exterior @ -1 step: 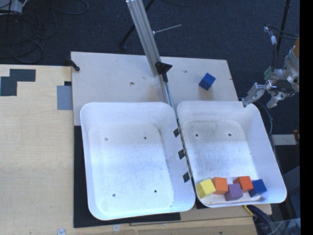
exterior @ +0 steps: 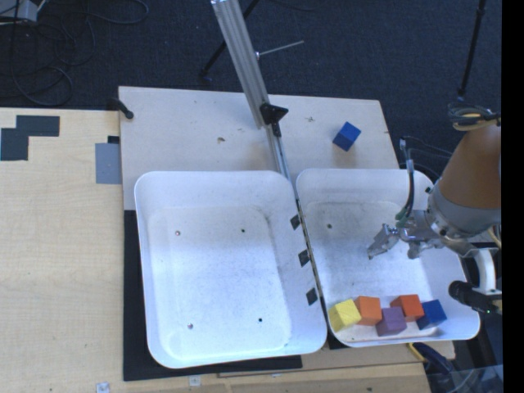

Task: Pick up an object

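The task is only just starting, by the look of it. Nothing is being held yet, so picking up a block is the whole job that is left.

The gripper [exterior: 399, 241] is hanging over the right bin [exterior: 344, 195], near the middle of it. Its jaws are spreading apart, and nothing is sitting between them.

The blocks are lying in a little bunch along the near edge of the right bin. The yellow block [exterior: 345, 313] is sitting at the left end. Just beside it the orange block [exterior: 369, 309] is touching it. Next the purple block [exterior: 391, 321] is sitting, then another orange block [exterior: 408, 305], and the blue block [exterior: 432, 312] is at the right end. All of them are lying nearer the camera than the jaws, with bare bin floor in between.

One more blue block [exterior: 346, 135] is sitting out on the worktop [exterior: 188, 129], behind the bins, well apart from the arm.

I think the arm needs to be going toward the bunch and then down
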`<state>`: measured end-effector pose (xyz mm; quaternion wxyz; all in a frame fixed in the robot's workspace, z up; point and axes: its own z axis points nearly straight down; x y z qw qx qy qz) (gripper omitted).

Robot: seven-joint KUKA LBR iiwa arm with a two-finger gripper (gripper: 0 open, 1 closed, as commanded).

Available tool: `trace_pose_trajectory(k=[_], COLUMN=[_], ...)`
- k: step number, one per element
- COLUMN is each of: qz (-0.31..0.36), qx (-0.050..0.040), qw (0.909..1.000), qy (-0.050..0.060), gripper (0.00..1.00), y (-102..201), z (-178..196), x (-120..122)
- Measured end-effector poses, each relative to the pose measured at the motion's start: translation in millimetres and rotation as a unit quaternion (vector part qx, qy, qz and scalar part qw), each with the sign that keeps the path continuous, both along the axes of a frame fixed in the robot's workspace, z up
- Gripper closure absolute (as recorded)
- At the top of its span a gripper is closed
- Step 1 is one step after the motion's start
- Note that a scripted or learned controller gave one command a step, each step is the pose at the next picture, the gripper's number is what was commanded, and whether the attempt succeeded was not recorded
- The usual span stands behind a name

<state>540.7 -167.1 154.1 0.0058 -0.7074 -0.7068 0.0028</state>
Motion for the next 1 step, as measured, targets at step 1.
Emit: trace_pose_trajectory(k=[1], qz=[0.002], qx=[-0.0042], qw=[0.9999], qy=[-0.011], gripper=[0.0], y=[-28.6], z=[127.6], x=[81.2])
